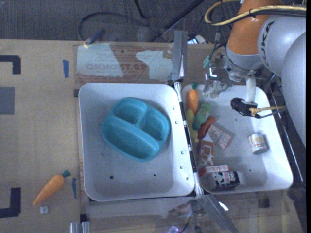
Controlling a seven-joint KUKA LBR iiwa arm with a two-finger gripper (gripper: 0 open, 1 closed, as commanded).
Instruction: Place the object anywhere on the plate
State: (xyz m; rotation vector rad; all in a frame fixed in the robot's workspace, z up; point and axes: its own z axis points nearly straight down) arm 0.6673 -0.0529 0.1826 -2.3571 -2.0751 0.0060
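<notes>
Half the tool [214,87] was blurred, so I couldn't tell its grip; the arm [272,38] hung over the right bin [277,144].

Big grey arm [286,47] coming in from the right, orange band near the top, bent downward, gripper [214,87] small and pointing down low, jaws too blurry to tell how they stand
</notes>
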